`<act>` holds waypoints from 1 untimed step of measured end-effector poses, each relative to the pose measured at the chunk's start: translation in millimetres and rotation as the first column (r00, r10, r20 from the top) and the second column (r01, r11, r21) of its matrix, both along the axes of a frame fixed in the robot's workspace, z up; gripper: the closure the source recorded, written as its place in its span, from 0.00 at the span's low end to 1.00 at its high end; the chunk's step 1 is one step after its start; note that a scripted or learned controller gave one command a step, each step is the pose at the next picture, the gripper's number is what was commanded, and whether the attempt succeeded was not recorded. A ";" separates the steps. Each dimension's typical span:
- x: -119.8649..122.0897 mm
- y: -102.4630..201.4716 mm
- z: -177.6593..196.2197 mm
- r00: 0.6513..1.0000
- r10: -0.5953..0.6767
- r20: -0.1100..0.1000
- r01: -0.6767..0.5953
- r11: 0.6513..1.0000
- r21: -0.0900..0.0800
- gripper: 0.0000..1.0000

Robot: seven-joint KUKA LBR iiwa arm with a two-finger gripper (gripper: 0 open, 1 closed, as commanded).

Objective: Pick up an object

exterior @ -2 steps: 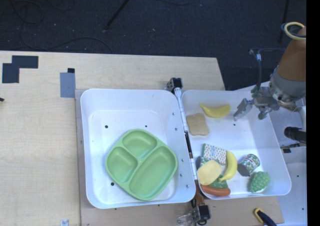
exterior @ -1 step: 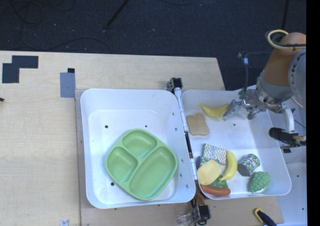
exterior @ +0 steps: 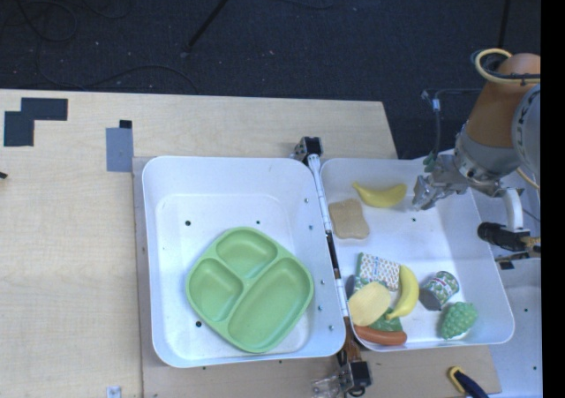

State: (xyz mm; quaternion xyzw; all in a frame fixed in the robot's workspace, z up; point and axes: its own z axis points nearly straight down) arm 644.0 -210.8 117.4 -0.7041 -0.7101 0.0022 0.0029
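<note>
The right bin [exterior: 459,237] holds several toy foods: a yellow banana-shaped piece [exterior: 380,195] at the back, a tan bread slice [exterior: 349,219], a checkered waffle [exterior: 379,269], a yellow banana [exterior: 406,291], a pale yellow round piece [exterior: 370,304], a red-orange piece [exterior: 381,333], a small can [exterior: 439,288] and green broccoli [exterior: 457,320]. My gripper [exterior: 425,192] hangs over the back of the right bin, just right of the yellow banana-shaped piece. Nothing shows between its fingers.
The left bin [exterior: 168,184] holds a green divided plate [exterior: 251,289]. A clamp [exterior: 309,148] sits at the back where the two bins meet. The wooden bench [exterior: 62,255] spreads to the left, with dark floor beyond it.
</note>
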 end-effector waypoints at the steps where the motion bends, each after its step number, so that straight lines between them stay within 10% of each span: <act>1: 0.0 0.2 -0.2 1.000 0.001 0.000 -0.001 1.000 0.000 0.00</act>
